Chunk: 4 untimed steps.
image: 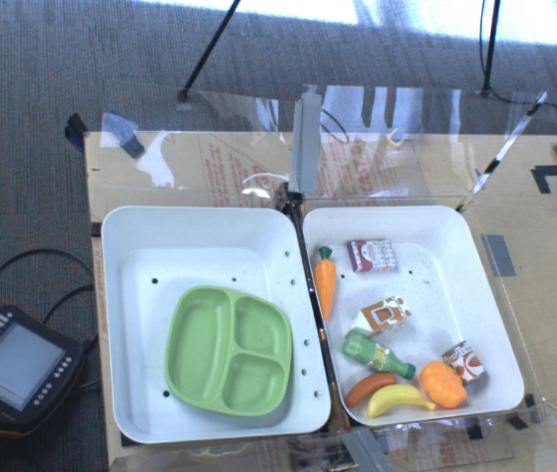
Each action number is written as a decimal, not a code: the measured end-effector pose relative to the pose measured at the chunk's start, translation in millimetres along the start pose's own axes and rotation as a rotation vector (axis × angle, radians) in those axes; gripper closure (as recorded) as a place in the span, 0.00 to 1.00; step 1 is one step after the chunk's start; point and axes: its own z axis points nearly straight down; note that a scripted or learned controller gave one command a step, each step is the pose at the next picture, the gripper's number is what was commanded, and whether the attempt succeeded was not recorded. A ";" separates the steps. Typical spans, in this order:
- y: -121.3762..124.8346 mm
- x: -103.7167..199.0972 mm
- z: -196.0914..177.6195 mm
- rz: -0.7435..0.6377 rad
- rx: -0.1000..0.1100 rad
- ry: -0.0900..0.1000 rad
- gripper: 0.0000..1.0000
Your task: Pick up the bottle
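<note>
The green bottle (377,353) lies on its side in the right bin (475,264), low and left of the bin's middle, its neck pointing toward the lower right. It touches or nearly touches a reddish sausage (369,388) just below it and sits close under a small brown-and-white carton (386,315).
In the right bin there is also a carrot (325,281) along the left wall, a dark red carton (371,256) at the back, a banana (400,398), an orange (443,384) and a small can (465,360). The left bin (141,254) holds a green divided plate (229,350).
</note>
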 end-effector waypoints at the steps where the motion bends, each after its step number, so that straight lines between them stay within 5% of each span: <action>1: 1.3 1.7 -8.9 -0.009 0.002 -0.001 1.00; 2: 69.8 64.1 27.1 0.472 -0.001 0.004 1.00; 3: 70.5 112.5 26.9 0.776 -0.001 0.004 1.00; 4: 37.7 163.7 27.2 1.102 0.001 0.004 1.00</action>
